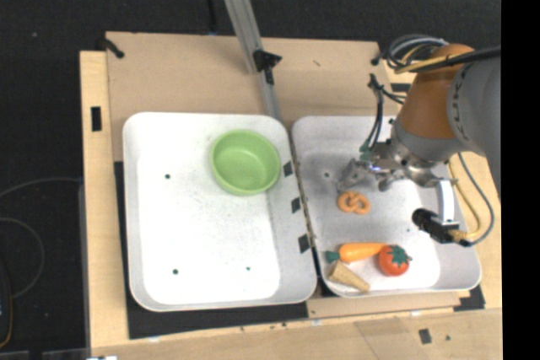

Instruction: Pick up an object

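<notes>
Orange and pretzel-shaped, the small toy (354,202) lies in the right bin (325,149) just below the gripper (364,173), whose fingers look spread and hold nothing.

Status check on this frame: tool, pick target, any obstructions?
Tool low in right bin, just above the orange pretzel; nothing seen between fingers. Carrot, tomato, wedge sit apart, nearer front. Green bowl in left bin.

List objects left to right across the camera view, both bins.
green bowl → tan wedge → orange pretzel-shaped piece → tomato. The carrot spans wedge to tomato, so it's left out.
</notes>
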